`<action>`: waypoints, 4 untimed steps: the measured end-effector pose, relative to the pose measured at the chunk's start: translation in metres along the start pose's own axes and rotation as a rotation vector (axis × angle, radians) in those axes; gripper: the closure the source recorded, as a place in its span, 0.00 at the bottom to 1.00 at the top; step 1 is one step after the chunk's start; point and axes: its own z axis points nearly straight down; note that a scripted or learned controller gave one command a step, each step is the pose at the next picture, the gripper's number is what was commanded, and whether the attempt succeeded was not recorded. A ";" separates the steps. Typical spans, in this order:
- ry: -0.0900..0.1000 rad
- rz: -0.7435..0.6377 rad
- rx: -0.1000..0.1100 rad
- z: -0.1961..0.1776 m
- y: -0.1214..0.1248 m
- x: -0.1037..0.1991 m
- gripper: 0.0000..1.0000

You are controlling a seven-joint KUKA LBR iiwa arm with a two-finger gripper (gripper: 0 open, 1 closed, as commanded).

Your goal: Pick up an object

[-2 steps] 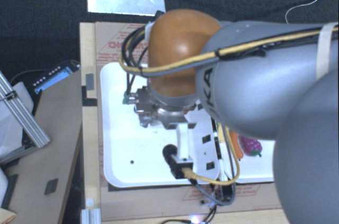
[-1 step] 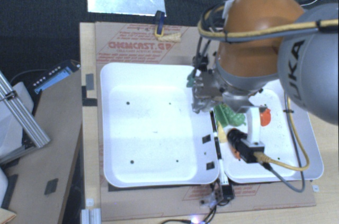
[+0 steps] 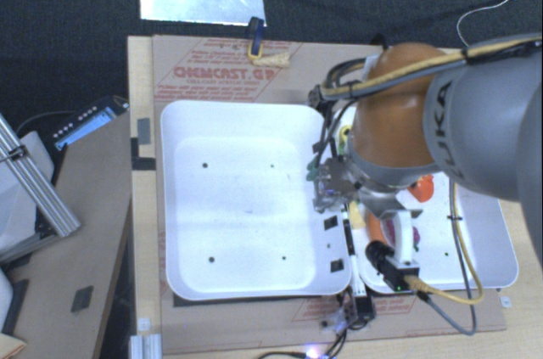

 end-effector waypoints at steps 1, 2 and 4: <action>0.002 -0.003 -0.002 0.050 0.000 -0.004 1.00; 0.006 -0.014 -0.007 0.061 0.000 0.063 1.00; 0.007 -0.003 -0.019 -0.059 0.014 0.107 1.00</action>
